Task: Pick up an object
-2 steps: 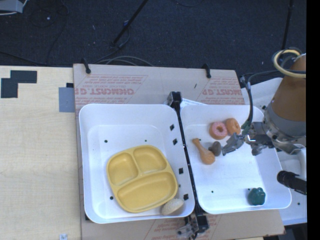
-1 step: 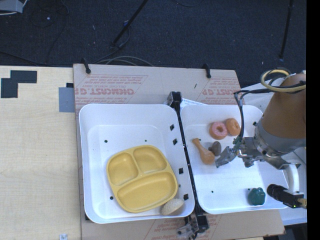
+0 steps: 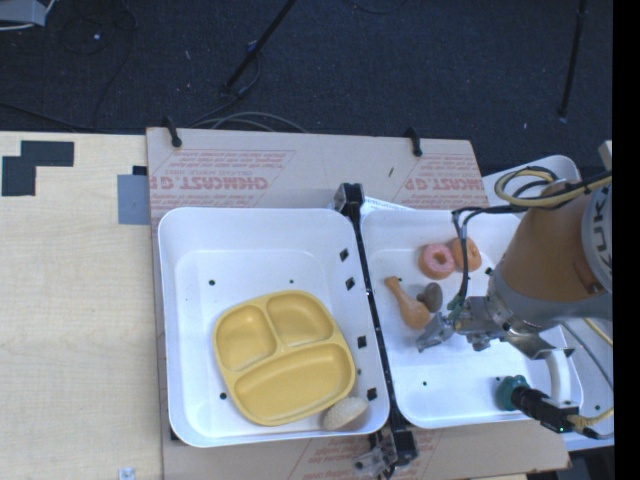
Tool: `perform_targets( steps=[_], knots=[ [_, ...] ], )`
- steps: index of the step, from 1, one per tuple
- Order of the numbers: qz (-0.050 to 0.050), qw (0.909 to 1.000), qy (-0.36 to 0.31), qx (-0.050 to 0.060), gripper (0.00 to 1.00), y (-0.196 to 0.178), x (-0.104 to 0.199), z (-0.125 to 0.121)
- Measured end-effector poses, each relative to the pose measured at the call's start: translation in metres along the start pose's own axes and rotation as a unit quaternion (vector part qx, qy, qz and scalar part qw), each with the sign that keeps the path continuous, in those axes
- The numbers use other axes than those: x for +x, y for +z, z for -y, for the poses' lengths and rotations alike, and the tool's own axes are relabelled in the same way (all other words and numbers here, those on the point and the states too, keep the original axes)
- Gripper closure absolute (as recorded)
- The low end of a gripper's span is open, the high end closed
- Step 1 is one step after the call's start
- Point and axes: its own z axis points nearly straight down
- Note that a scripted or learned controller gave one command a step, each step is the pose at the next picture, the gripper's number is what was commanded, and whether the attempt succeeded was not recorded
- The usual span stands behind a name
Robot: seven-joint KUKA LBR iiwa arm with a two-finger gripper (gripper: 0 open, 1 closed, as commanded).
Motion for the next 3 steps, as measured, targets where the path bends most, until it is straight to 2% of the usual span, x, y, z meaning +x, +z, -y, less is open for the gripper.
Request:
perform_targets(
  steps=[1, 2, 3],
  knots=[
    [0.000, 1.0000, 0.000, -0.001, 0.00, 0.053, 0.001, 0.001],
    [0.000, 1.0000, 0.003, -0.002, 1.00, 0.041, -0.001, 0.001],
    [0.001, 1.0000, 0.002, -0.005, 1.00, -0.011, 0.000, 0.011]
  ],
)
